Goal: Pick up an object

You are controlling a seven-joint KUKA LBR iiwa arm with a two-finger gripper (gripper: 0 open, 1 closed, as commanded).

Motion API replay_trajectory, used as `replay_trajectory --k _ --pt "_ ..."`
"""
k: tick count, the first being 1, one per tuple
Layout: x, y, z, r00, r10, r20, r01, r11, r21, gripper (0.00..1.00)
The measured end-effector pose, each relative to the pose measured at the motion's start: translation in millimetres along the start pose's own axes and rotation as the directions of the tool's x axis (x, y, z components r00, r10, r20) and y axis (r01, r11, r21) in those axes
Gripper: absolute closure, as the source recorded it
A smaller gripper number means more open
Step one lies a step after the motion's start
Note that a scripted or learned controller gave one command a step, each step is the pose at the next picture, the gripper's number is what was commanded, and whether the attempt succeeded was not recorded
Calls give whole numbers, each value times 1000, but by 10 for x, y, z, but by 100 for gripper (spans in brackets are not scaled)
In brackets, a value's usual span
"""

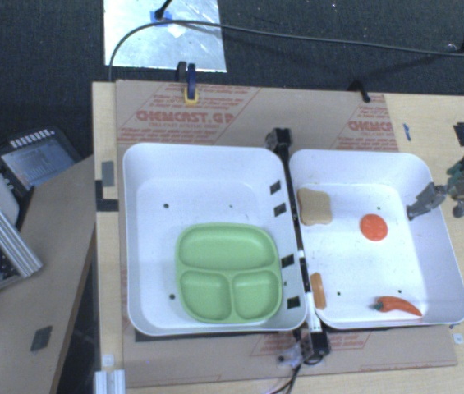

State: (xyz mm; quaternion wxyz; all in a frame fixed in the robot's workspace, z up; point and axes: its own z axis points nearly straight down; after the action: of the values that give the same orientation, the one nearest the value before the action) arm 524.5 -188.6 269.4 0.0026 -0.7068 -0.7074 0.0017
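The tabletop [240, 109], covered by a printed cardboard sheet, carries two shallow white bins side by side. The left bin [145, 220] holds a green divided plate [227, 271], lying flat toward its near edge. The right bin [437, 245] holds the smaller pieces: a tan slice of toy bread [315, 206] near the dividing wall, an orange ball [374, 226] roughly in the middle, an orange carrot [396, 305] at the near right corner, and a small sausage-like piece [318, 290] against the dividing wall.

The pincer [425, 200] sits at the right rim of the right bin, beside the ball but apart from it. Whether it is spread or closed I cannot tell from this slant; nothing is visibly held.

As a judgement, the task is barely begun: every object rests on a bin floor, none is lifted. Choosing a target, descending, closing and lifting all remain; the ball looks the nearest candidate.
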Motion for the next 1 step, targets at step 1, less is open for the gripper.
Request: replay_trajectory --k 1 --pt "3 17 -39 1000 -2 2 2 1000 -8 0"
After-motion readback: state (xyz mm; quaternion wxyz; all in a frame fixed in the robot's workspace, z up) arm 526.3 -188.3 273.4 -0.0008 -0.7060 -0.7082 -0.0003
